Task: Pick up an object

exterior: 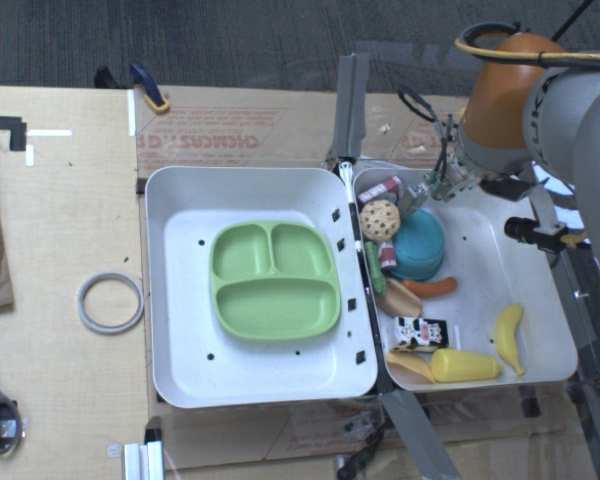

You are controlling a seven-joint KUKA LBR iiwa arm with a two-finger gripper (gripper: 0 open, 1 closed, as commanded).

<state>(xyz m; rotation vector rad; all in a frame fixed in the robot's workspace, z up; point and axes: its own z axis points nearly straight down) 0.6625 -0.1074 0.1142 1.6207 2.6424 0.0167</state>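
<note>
Nearest the camera, right bin (565, 363) front edge: a yellow cylinder-like object (465, 366) lying on its side, touching a tan curved piece (408, 367) just left of it. Right of those, a banana (509, 336), standing roughly along the bin's length, apart from the rest. Just behind the yellow object, a small black-and-white card or packet (422, 333) (print too small to read).

Left bin (170, 298) holds a green divided plate (275, 280), three compartments, flat and roughly centred. On the tabletop (60, 228) left of that bin, a grey tape ring (111, 301); scissors handles (0, 423) at the lower left edge.

Mid right bin: an orange sausage-shaped item (426, 288) lying across, a tan one (398, 302) beside it and touching. A green stick-like item (375, 270) runs along the bin's left wall. Teal bowl or cup (419, 244) sits behind the sausage items. A tan dotted ball (380, 220) rests just left of the teal bowl, touching or nearly. Behind the ball, a pink-and-white item (381, 186) near the far-left corner.

Far right: the arm with its orange band (508, 93) comes in over the bin's far edge. The pincer (432, 189) hangs low over the bin's far part, just behind the teal bowl and right of the ball; cannot tell how wide its jaws are, or whether it has hold of anything (dark clutter there).

Farthest: brown cardboard (240, 128) behind the bins, a blue-and-yellow clamp (150, 88) on its far left.
</note>
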